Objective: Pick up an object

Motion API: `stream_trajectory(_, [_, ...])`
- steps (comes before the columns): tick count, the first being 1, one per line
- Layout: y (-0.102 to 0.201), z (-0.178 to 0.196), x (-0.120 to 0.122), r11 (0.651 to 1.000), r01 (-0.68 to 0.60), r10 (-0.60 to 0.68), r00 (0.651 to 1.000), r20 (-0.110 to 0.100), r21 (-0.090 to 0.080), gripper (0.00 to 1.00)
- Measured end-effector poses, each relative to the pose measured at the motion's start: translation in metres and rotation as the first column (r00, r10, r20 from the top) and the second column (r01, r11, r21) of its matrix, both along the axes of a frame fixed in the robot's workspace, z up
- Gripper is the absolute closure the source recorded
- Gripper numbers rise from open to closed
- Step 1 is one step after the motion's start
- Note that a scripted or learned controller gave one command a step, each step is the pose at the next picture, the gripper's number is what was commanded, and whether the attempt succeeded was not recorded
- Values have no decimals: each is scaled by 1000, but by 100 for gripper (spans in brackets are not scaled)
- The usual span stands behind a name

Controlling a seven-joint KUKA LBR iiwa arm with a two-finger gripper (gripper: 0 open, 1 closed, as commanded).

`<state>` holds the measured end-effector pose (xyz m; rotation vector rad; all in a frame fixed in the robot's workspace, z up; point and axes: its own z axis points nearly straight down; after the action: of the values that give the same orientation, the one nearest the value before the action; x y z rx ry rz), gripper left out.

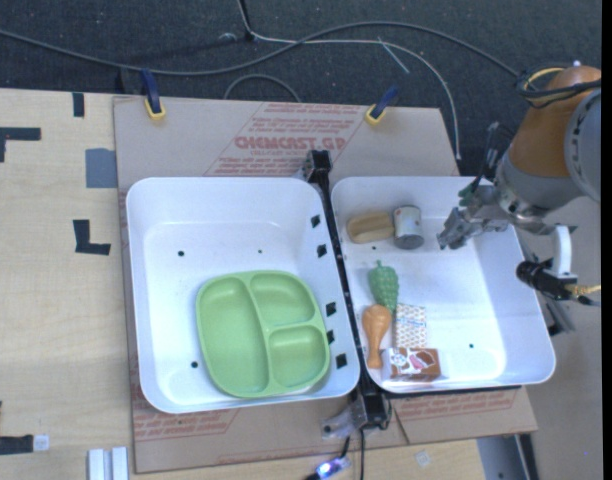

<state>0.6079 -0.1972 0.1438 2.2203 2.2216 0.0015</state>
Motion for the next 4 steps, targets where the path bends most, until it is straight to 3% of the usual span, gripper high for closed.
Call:
stream_trajectory(2, [-3, 115, -1, 1000, -2, 2, 1000, 3, -1, 100])
stream_trajectory(4, [97, 108, -20, 1000, -5, 5, 1000, -3, 1, 100])
